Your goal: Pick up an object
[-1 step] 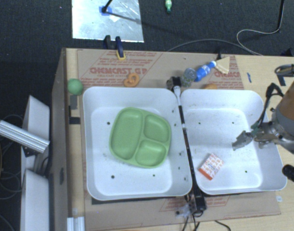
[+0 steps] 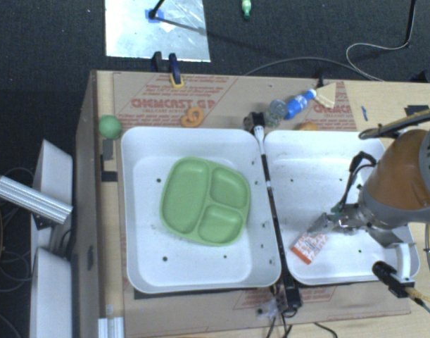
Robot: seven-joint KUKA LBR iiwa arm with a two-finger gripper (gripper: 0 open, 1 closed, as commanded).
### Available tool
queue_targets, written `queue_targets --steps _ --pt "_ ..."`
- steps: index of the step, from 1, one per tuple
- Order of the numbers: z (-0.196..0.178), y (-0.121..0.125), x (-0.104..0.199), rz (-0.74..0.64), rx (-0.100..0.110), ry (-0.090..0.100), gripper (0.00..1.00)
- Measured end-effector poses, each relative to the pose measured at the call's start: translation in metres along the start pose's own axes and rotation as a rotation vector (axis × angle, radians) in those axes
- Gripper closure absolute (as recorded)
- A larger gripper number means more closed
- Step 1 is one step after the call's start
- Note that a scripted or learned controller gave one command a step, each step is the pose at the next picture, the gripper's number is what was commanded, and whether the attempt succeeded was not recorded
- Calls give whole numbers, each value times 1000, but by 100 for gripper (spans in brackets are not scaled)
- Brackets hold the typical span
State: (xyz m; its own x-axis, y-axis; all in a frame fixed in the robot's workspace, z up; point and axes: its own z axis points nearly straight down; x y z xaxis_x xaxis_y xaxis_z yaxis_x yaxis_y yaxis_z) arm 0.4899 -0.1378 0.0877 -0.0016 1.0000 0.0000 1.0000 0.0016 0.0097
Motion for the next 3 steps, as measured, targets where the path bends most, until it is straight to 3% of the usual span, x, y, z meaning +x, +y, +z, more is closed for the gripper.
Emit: queue_targets --steps 1,2,3 --pt "-11 2 0 -1 -3 1 100" --pt "-11 2 0 -1 -4 0 0" --pt "-21 2 0 -2 -5 1 100"
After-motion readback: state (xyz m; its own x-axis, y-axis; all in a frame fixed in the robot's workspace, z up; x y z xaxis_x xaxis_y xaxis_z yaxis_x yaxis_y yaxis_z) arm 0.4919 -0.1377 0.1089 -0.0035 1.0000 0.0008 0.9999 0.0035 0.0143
